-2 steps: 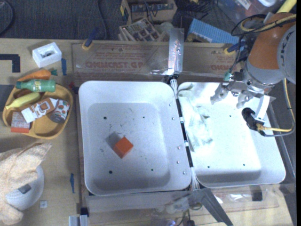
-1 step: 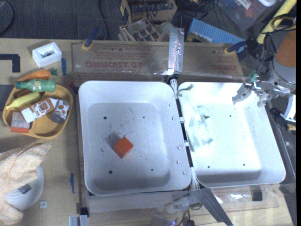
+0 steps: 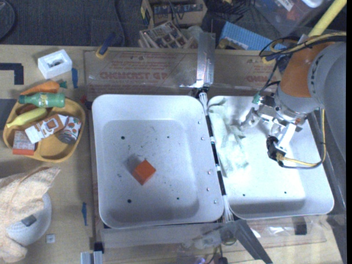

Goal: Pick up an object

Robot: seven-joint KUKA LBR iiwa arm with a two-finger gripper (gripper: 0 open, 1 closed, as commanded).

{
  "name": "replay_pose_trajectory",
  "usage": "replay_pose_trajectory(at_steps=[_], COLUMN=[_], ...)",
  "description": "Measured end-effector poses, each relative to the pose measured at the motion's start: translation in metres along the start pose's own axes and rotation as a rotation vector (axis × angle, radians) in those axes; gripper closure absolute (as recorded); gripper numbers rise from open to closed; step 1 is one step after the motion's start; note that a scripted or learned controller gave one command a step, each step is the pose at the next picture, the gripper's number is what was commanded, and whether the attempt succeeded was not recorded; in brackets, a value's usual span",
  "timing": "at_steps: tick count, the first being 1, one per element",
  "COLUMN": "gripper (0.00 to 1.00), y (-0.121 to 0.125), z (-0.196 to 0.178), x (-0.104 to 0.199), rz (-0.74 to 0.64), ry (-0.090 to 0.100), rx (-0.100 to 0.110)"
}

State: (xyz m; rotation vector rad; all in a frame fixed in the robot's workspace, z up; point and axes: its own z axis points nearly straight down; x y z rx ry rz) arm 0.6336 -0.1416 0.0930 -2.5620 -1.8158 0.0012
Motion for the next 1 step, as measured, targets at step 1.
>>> replay_pose_trajectory(at_steps=[1], gripper=[0.0], y=[-0.0114], z=[-0.0602], x=[-0.0491], rz=[0.098], ry=[-0.001], rx=[-0.004])
